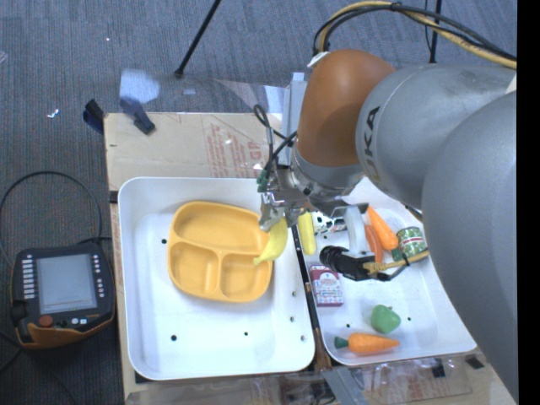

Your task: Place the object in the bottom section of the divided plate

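Nearest the camera, a carrot (pixel 369 342) and a green pepper (pixel 386 318) lie at the front of the right bin (pixel 447 327), with a small red box (pixel 326 286) just beyond them. Farther back, over the right rim of the yellow divided plate (pixel 221 251) in the left bin (pixel 152 327), my gripper (pixel 277 218) pinches the upper end of a banana (pixel 274 243), which hangs down touching that rim. I judge it a light, stiff, smooth toy that could swivel or slip, so a hold nearer its middle would be steadier.
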You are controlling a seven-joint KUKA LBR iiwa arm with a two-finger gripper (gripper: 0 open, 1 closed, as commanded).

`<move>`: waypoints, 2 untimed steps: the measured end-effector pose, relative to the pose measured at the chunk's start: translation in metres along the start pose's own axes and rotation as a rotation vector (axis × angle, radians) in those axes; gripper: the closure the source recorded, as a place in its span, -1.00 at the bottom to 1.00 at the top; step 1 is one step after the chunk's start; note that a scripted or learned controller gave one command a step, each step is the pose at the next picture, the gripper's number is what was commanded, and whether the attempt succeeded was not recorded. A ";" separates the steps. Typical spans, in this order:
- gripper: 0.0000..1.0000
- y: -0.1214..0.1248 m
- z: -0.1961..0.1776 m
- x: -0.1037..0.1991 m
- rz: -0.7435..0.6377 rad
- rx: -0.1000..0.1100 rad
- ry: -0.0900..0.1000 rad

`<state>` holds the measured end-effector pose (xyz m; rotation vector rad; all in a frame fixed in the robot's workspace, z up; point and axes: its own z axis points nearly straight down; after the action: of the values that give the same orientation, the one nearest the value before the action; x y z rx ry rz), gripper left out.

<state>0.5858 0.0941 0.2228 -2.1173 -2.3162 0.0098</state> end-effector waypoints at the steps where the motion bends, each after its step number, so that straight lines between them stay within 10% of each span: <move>1: 1.00 0.059 -0.033 0.011 -0.115 -0.002 0.000; 2: 1.00 0.030 -0.071 0.018 -0.139 -0.001 0.000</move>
<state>0.6144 0.1153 0.2937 -1.9513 -2.4587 0.0081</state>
